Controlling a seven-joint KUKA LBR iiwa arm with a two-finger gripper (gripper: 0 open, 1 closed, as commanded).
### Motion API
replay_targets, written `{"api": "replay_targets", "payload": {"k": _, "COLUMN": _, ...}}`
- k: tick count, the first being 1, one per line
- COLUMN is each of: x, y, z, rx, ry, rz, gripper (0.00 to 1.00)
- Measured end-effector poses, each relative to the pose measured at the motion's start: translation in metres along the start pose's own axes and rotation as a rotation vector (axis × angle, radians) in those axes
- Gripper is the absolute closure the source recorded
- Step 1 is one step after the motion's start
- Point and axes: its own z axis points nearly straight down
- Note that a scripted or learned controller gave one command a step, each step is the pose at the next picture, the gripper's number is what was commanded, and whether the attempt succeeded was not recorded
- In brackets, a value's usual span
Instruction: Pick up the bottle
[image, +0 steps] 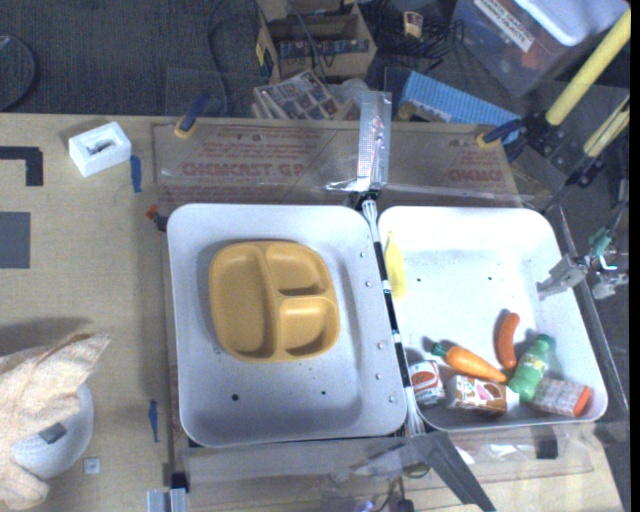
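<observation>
Here, the small green plastic bottle with a yellow cap (530, 366) lies in the near right corner of the right shallow white bin (470, 250); its long axis runs steeply up the view, cap toward the far side and leaning slightly right, base toward the near rim. It sits between an orange toy carrot (472, 361) and a red sausage (507, 338); the grey metal gripper (585, 272) hangs at that bin's right rim, well apart from the bottle, holding nothing visible; how wide it stands, I cannot tell.
</observation>
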Motion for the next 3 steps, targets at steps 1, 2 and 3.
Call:
{"api": "replay_targets", "payload": {"k": 1, "x": -0.021, "y": -0.008, "z": 0.091, "rx": 0.0, "ry": 0.0, "rz": 0.069, "gripper": 0.0}}
{"api": "replay_targets", "payload": {"k": 2, "x": -0.009, "y": -0.028, "z": 0.166, "rx": -0.004, "ry": 0.006, "rz": 0.076, "gripper": 0.0}}
{"api": "replay_targets", "payload": {"k": 3, "x": -0.012, "y": -0.029, "z": 0.156, "rx": -0.006, "ry": 0.0, "rz": 0.082, "gripper": 1.0}}
